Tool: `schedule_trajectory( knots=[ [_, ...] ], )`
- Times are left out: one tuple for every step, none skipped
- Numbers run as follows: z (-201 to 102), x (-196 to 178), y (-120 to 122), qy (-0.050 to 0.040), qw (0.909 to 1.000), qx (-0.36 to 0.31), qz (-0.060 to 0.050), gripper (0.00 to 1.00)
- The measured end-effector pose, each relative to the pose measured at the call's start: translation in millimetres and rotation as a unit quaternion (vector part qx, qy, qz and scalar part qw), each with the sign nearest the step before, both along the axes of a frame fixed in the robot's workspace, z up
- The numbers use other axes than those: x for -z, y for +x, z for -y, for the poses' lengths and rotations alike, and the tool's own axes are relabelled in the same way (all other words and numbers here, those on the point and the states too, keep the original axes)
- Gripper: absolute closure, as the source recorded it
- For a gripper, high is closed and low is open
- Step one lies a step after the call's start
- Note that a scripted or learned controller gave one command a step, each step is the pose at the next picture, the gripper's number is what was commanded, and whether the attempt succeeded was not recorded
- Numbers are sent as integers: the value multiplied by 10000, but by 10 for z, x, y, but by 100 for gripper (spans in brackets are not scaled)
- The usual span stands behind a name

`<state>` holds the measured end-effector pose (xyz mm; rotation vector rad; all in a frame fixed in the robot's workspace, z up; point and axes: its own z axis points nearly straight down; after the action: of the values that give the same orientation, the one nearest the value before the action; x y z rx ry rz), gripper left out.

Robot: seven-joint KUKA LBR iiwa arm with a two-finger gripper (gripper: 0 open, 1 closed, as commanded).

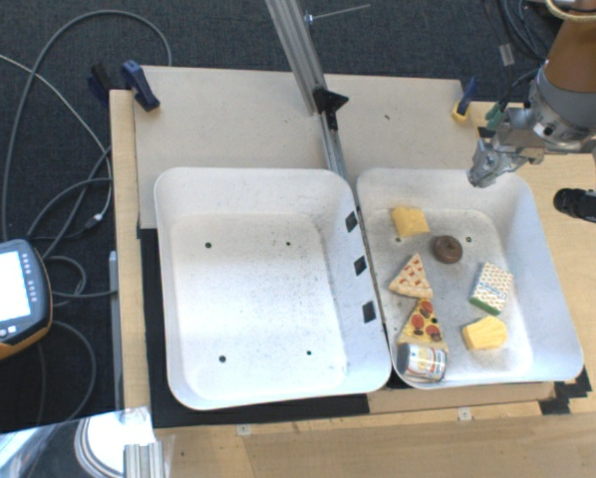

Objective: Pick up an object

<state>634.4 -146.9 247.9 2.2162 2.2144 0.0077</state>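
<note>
From above, the claw [484,170] hangs over the right bin's [549,277] far rim; whether it is clenched I cannot tell. The nearest piece, the yellow block [410,221], lies down-left of it, inside that bin.

Toy foods [412,277], can [422,362], right bin [552,297]

Arm [567,78] over perhaps toy-filled right bin [547,267]
</note>
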Motion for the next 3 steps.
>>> schedule_trajectory(
  knots=[
    [-1,-511,16,2,10000,-13,-1,100],
    [-511,-528,43,21,10000,-36,-44,100],
    [-1031,-527,-20,27,10000,-37,-67,100]
  ],
)
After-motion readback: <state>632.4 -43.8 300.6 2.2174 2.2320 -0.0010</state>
